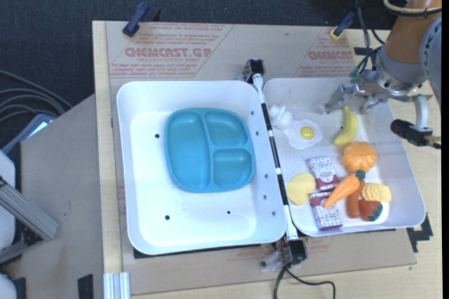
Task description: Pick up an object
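Observation:
The right bin (pixel 410 182) holds toy food: a fried egg (pixel 306 133), a banana (pixel 347 128), an orange pumpkin (pixel 359 156), a carrot (pixel 343 189), a corn cob (pixel 375 192), a yellow lemon-like piece (pixel 300 188), two pink-and-white packets (pixel 323 171) and a white crumpled piece (pixel 280 115). My gripper (pixel 349 98) hangs at the bin's far side, just above the banana's top end, with its fingers spread and nothing between them. The arm comes in from the right.
The left bin (pixel 140 171) holds a blue divided plate (pixel 209 149). A black clamp (pixel 254 69) sits between the bins at the back. Blue clips (pixel 135 19) hold the cardboard sheet at its far corners.

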### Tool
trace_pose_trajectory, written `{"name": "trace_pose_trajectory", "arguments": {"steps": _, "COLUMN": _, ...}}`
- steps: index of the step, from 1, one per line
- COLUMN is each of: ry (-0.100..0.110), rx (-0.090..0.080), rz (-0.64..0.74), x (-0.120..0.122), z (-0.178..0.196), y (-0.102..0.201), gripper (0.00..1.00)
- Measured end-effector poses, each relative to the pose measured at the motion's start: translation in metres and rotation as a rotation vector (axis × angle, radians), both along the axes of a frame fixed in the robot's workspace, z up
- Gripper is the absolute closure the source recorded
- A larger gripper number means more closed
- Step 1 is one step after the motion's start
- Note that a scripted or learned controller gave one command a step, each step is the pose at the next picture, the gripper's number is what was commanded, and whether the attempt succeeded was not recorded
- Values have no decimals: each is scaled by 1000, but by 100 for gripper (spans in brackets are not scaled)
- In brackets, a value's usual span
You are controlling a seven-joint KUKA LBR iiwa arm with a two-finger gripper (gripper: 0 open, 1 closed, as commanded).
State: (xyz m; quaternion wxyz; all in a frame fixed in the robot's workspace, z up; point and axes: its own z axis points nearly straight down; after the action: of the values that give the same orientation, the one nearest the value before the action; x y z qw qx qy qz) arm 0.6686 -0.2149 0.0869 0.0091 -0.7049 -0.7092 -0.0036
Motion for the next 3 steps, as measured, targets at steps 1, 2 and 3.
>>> {"name": "trace_pose_trajectory", "arguments": {"steps": 1, "ry": -9, "rx": -14, "rz": 1, "x": 0, "z": 10, "y": -4, "gripper": 100}}
{"name": "trace_pose_trajectory", "arguments": {"steps": 2, "ry": -6, "rx": -16, "rz": -5, "x": -2, "z": -2, "y": 67, "gripper": 100}}
{"name": "trace_pose_trajectory", "arguments": {"steps": 3, "ry": -10, "rx": -17, "rz": -4, "x": -1, "z": 99, "y": 129, "gripper": 100}}
